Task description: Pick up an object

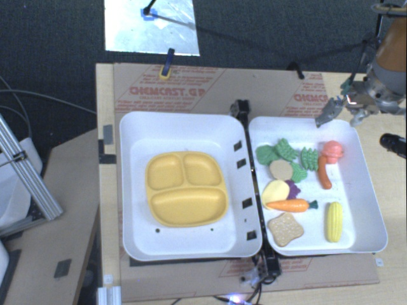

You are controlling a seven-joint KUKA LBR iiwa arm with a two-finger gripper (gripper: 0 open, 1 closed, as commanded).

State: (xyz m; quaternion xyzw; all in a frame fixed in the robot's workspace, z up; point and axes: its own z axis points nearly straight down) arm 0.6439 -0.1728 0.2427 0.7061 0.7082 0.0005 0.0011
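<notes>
Surface (210,84): brown printed board under both bins, seen from above at a slant.

Left bin (137,170): white, shallow, holding a yellow divided plate (186,188) with three compartments, lying flat near its centre.

Right bin (362,189): white, shallow, joined to the left bin along a black hinge strip (249,170); toy foods gathered in its middle.

Arm (391,56): grey with an orange band, entering at 3 o'clock of the view, upper corner.

Jaws (346,110): poised over the far rim of the right bin, at 12 o'clock from the foods; two fingers spread apart, nothing between them.

Toy foods, all well apart from the jaws and below them in the view:
- green leafy pieces (280,151) at 10 o'clock of the cluster, with a green ridged piece (309,158) beside them;
- bread slice (285,228) at 6 o'clock;
- carrot (289,204), lying crosswise just above the bread;
- yellow rounded piece (275,190) touching a purple piece (294,188);
- corn cob (334,220) at 4 o'clock;
- sausage (325,172), lengthwise, just under a pink piece (332,149), the item nearest the jaws;
- tan round piece (280,169) at centre.
</notes>
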